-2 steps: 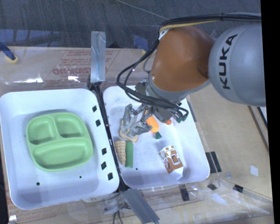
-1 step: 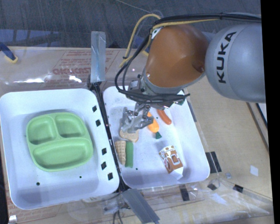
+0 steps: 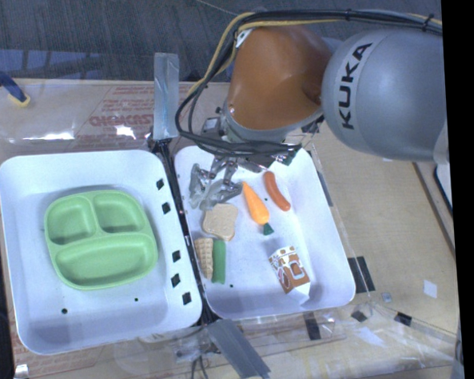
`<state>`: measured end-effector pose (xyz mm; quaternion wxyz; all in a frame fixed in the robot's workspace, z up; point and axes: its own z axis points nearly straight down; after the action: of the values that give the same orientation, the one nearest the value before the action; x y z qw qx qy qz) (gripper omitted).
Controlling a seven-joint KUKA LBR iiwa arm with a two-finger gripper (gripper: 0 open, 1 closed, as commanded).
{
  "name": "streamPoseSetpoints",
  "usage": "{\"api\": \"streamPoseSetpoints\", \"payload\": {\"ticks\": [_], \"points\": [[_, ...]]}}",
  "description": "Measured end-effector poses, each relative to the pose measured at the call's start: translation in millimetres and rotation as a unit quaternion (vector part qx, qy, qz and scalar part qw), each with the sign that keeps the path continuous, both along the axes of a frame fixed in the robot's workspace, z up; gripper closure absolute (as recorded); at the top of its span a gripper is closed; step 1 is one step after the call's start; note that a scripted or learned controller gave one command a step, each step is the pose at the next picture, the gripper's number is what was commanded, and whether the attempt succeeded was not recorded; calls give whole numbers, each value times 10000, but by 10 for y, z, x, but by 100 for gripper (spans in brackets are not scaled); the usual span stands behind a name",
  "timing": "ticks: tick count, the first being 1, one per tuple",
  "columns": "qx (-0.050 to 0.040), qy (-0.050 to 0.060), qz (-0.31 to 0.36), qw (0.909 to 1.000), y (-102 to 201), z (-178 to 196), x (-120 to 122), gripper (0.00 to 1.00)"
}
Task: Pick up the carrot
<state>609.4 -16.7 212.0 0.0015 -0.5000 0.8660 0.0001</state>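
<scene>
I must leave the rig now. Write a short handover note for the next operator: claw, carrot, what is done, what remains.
Claw: low over the right bin, near its upper left corner, with nothing between its fingers; open or shut is not clear.
Carrot: lying in the right bin, just right of the claw, with a sausage beside it and a bread slice to its lower left.
Left bin: holds a green divided plate.
Done: approach only.
Left: grasp the carrot and lift it.

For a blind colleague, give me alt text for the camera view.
The arm's tool hovers in the right bin just left of the carrot, near a sausage and cracker. A green plate sits in the left bin.
</scene>
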Motion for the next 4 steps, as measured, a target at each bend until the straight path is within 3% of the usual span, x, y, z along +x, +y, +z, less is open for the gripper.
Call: {"api": "streamPoseSetpoints", "payload": {"ticks": [1, 2, 3, 4], "points": [[-11, 3, 516, 9987, -116, 234, -875, 100], [1, 7, 1937, 9811, 165, -209, -387, 100], [-1, -2, 4688, 8833, 404, -201, 24, 100], [-5, -10, 3795, 9252, 528, 112, 37, 100]]}}
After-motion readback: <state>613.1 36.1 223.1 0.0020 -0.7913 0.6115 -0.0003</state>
